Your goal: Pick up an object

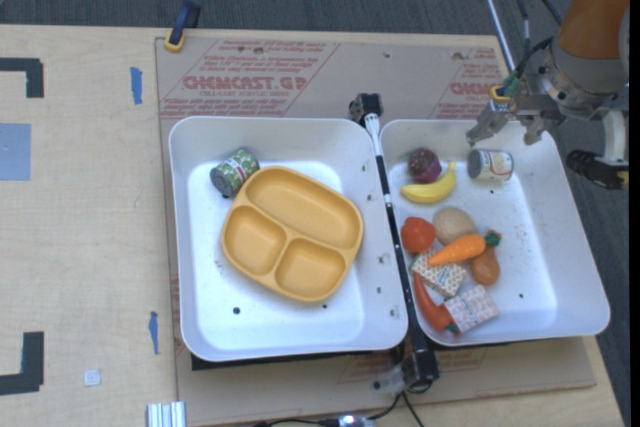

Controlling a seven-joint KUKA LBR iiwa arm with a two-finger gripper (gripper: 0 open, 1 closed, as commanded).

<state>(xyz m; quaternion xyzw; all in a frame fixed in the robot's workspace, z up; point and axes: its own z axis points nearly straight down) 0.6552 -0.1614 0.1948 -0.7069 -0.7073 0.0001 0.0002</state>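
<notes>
Checkered packet [470,308] lies nearest; small silver can [491,165] below jaws [508,120], whose state I cannot tell.

Red print, roughly "CHEMCAST GP", on the brown board [245,80] beneath both bins; other lettering illegible.

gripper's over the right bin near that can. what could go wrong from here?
1. The small can lies on its side near the right bin's far wall, below the gripper; it may roll away or leave the fingers little room against the wall.
2. The banana and the dark purple item sit close to the can's left, so a slightly offset descent could nudge them.
3. The other toy foods are piled together around the carrot; a grasp there might catch two items.
</notes>
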